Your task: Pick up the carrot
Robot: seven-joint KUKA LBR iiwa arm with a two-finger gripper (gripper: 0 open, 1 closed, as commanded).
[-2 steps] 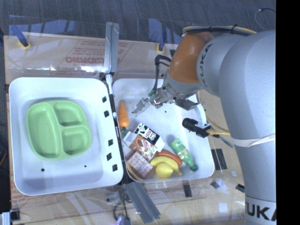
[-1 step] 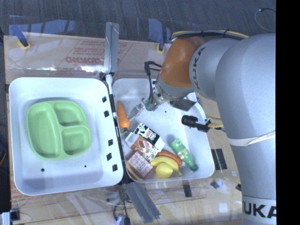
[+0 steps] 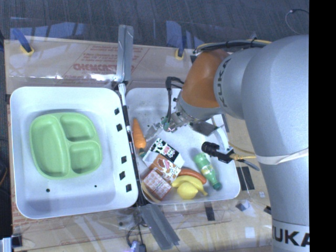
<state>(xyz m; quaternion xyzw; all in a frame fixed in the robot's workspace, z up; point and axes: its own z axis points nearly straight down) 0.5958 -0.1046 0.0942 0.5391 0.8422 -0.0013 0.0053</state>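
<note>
From the camera above, the gripper (image 3: 157,130) hangs low in the right bin (image 3: 157,96), and whether it is spread or pinched I cannot tell. The carrot (image 3: 138,135) lies just left of the tip, lengthwise along the bin's left wall, apart from it. To do this well, shift left over the carrot's middle, straddle its narrow width, and avoid the cow-print carton (image 3: 165,151) just below.

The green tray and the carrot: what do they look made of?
The green tray looks like moulded plastic: uniform lime colour, soft sheen, rounded compartments. The carrot seems plastic too, probably a toy, with smooth, even orange; real cannot be ruled out.
</note>
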